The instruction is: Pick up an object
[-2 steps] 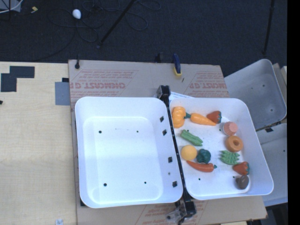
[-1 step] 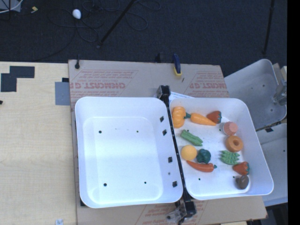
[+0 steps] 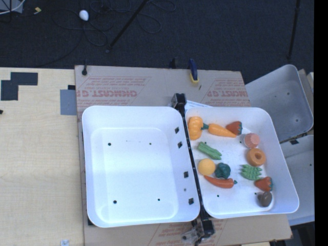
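The right bin (image 3: 279, 152) holds several toy foods. An orange pepper (image 3: 195, 127) lies at its upper left, with a carrot (image 3: 221, 130) and a strawberry (image 3: 234, 127) beside it. A green bean pod (image 3: 209, 150) sits in the middle. Below it are a yellow lemon (image 3: 206, 166), a dark teal piece (image 3: 223, 170) and a red chili (image 3: 220, 182). Toward the right edge lie a pink round slice (image 3: 251, 140), a doughnut (image 3: 255, 157), a green leafy piece (image 3: 250, 172), a small red piece (image 3: 264, 184) and a brown piece (image 3: 264, 199).
The left bin (image 3: 92, 137) sits beside the right one, joined by a black clip strip (image 3: 185, 158). Both rest on a cardboard sheet (image 3: 128, 88) over a wooden bench (image 3: 36, 158). A grey metal plate (image 3: 287, 101) lies at the right.
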### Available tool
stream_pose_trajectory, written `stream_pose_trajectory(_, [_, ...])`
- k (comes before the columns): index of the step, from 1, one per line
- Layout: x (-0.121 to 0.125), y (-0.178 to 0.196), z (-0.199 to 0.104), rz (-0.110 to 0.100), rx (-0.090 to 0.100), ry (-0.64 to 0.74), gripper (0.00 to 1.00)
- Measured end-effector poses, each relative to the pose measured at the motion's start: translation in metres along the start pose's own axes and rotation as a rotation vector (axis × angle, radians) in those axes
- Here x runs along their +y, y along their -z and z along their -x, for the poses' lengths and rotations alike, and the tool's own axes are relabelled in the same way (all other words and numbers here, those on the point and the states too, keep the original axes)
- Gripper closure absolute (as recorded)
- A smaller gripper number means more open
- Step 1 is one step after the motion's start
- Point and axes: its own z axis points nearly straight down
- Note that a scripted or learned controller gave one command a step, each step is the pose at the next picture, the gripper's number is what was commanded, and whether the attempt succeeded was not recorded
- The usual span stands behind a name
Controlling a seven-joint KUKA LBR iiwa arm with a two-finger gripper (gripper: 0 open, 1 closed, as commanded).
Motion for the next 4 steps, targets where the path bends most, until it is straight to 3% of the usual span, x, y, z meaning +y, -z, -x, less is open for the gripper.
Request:
stream_pose_trajectory(1, [-0.043, 0.043, 0.001, -0.001, 0.001, -0.006, 1.0])
stream_pose_trajectory(2, [-0.069, 0.063, 0.0, -0.003, 0.001, -0.006, 1.0])
stream_pose_trajectory(3, [-0.08, -0.043, -0.061, -0.015, 0.007, 0.001, 1.0])
stream_pose_trajectory(4, [-0.079, 0.067, -0.052, 0.002, 0.0, -0.003, 1.0])
